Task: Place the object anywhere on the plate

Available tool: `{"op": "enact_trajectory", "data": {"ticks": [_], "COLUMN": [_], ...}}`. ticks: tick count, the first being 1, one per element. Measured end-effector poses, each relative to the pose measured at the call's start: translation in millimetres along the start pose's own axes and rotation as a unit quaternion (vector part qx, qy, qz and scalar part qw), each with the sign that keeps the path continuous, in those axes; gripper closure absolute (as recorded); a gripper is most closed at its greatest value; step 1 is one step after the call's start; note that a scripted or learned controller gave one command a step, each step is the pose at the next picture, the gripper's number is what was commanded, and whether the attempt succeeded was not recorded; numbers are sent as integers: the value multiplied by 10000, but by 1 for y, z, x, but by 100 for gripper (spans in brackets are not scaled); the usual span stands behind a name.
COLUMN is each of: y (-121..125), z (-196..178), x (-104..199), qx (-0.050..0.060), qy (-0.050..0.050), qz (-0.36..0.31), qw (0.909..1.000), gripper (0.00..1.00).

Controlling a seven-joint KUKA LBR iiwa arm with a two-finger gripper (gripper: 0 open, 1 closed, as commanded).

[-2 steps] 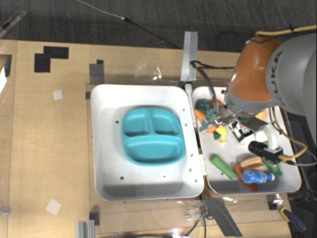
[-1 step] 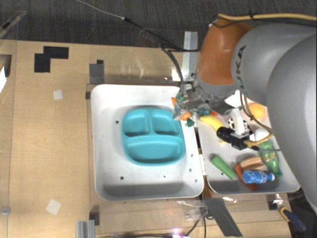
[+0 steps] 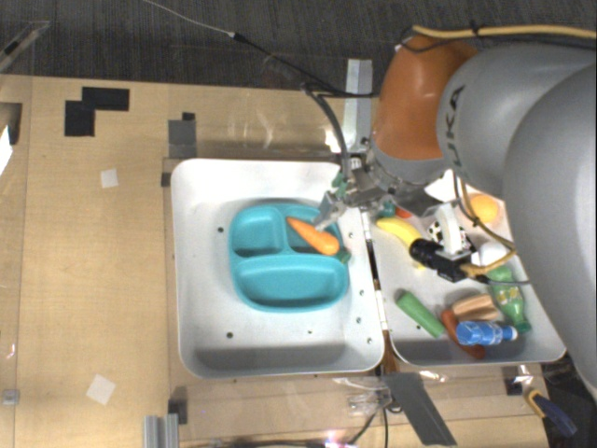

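Object: an orange plastic carrot (image 3: 314, 236) lay slantwise in the upper right compartment of the plate, its green stub toward the plate's right rim.
Plate: a turquoise divided plastic plate (image 3: 280, 283) with three compartments sat in the middle of the left white bin (image 3: 201, 278).
Gripper: the two-finger gripper (image 3: 338, 203) hung just above the carrot's upper end, close beside it; whether it was spread or closed on the carrot could not be told.
Carrot against gripper: the carrot lay below and to the left of the gripper, seemingly resting on the plate.
Task state: judged done or nearly so, since the carrot was on the plate.
Risk: if the gripper kept any hold, a lift could drag the carrot back out; it lay near the right rim, so a nudge might roll it into the bin.
Surroundings: the right white bin (image 3: 550, 348) held a yellow toy banana (image 3: 399, 229), a green pod-shaped toy (image 3: 420, 313) and a blue bottle (image 3: 485, 333).
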State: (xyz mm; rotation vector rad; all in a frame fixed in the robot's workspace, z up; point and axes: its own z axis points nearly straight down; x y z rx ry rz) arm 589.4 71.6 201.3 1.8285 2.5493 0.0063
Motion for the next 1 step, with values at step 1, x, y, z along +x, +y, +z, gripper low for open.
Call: {"op": "enact_trajectory", "data": {"ticks": [1], "y": [74], "z": [-22], "x": [45], "qx": [-1], "qy": [4], "qz": [423], "qw": [9991], "gripper": [0]}}
